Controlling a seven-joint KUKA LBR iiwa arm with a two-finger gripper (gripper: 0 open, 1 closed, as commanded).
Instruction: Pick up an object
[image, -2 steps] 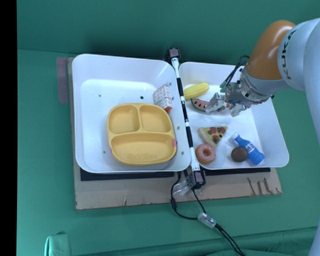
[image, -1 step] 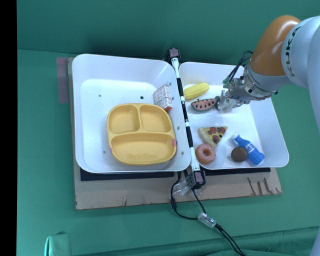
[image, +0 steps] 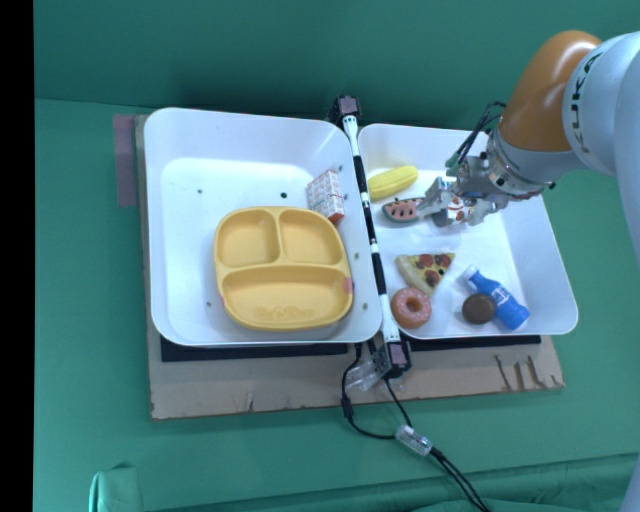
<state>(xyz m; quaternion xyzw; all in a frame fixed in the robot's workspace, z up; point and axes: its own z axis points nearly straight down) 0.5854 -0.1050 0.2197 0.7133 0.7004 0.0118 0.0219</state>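
With the gripper (image: 447, 207) low in the right bin (image: 556, 285), jaw state indeterminable, the watermelon slice (image: 402, 210) lay just beside it near the corn cob (image: 392, 181), judged light, rigid and best grasped across its thin faces.

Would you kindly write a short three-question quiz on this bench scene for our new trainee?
1. True or false: the yellow divided plate lies in the left bin.
2. Which item lies nearest the blue bottle? A) corn cob B) brown cookie C) small printed box
3. Fill in: the claw hovers over the ____ bin, beside the watermelon slice.

Key: 1 true. 2 B; the cookie touches the bottle's side. 3 right; that is the right bin, which also holds the pizza slice and the donut.
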